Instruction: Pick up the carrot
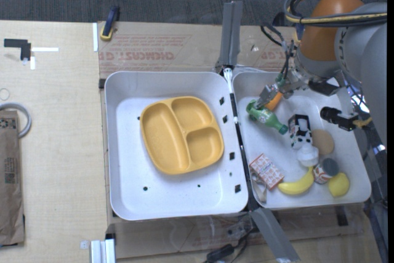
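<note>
Gripper [273, 95] in the frame's upper right appears closed around the carrot [275, 98]; small, light and stiff, it seems best pinched across its middle.

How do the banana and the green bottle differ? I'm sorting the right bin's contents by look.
The banana is yellow and curved; the green bottle is green and straight. The banana lies near the front edge of the right bin, while the bottle lies farther back, close to the gripper. The banana lies beside a small red-and-white packet; the bottle lies beside the carrot. Both are long and lie flat in the same bin.
</note>
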Controlling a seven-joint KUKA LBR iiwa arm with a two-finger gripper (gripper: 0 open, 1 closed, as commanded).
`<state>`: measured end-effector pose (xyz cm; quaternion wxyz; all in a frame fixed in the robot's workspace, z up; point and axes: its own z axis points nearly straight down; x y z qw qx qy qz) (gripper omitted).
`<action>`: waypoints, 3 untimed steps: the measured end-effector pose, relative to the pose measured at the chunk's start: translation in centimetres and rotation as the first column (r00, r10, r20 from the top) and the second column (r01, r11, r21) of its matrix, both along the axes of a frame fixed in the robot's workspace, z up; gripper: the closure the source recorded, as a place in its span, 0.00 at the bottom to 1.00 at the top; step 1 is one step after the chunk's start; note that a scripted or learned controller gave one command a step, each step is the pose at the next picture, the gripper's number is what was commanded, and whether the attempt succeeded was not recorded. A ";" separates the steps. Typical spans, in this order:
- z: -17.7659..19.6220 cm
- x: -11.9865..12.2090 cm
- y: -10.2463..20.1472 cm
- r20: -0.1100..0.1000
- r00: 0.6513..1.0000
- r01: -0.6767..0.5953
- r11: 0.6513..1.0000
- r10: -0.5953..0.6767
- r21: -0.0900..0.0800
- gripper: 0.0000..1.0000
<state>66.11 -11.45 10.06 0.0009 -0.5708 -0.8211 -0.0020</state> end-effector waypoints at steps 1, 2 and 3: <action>0.5 0.0 -0.2 0.007 1.000 -0.003 1.000 0.003 -0.008 1.00; 0.5 0.0 -0.2 0.007 1.000 -0.004 1.000 0.004 -0.008 0.00; -0.9 -5.2 1.4 -0.001 0.991 0.130 0.991 -0.130 -0.005 0.00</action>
